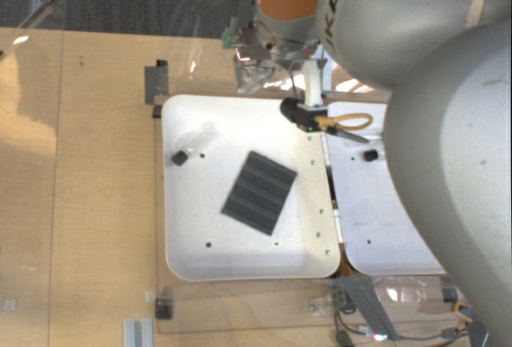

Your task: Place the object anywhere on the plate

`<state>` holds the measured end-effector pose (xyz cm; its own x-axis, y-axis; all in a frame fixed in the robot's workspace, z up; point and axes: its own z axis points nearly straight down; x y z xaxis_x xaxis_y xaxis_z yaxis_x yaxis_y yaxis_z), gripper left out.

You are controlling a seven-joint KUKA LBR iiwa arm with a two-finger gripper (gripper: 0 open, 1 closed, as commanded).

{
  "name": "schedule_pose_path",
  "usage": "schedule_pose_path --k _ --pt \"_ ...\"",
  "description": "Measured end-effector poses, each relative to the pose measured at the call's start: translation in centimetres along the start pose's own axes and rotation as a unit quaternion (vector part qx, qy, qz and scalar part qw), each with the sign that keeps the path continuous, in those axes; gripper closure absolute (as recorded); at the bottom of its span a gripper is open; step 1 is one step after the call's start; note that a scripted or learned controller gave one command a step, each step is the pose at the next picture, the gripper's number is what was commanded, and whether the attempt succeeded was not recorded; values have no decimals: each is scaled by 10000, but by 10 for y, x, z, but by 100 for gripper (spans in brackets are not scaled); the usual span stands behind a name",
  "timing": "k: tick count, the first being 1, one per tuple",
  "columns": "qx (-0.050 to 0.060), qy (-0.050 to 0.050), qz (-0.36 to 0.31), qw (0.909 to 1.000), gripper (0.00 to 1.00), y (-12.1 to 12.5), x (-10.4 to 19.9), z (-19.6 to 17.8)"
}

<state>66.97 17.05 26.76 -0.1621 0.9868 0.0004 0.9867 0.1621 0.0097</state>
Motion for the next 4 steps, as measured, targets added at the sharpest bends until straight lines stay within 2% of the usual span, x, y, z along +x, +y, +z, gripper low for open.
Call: schedule_pose_path --k 1,2,3,4 --pt "-13 5 -1740 9848 100 7 41 -55" --pt "-4 3 -2605 9655 100 9 53 -80" --pt "-53 -5 -2624 9649 100 10 54 -92" --pt "-6 4 -519 9987 100 -14 63 -124"
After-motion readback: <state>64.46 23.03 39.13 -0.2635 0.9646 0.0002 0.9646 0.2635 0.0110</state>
